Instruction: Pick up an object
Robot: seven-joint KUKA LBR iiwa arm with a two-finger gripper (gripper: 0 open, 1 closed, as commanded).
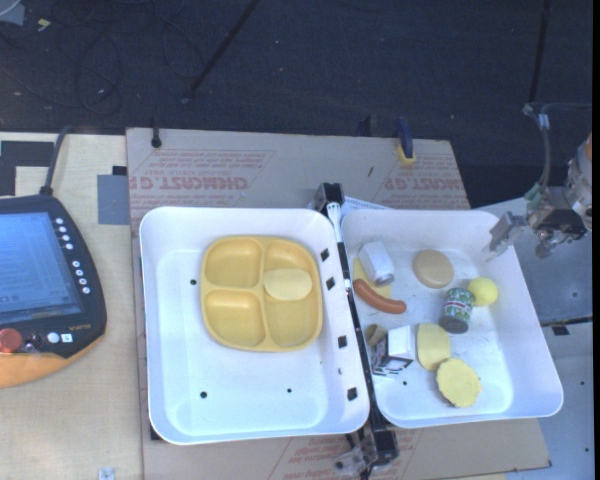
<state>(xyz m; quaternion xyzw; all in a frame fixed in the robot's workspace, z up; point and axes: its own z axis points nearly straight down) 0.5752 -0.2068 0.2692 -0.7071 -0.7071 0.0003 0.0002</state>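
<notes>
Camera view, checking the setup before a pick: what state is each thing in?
Yellow divided plate: flat in left bin, pale round piece in one compartment.
Sausage: lying in right bin.
Small can: upright.
Pendant screen: lit.
Gripper: over right bin's far right rim, holding nothing.

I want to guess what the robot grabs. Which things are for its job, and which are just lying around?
For the job: gripper; right bin with hot dog, little can, yellow ball, tan disc.

Just lying about: yellow tray in left bin; control tablet; cardboard.
</notes>
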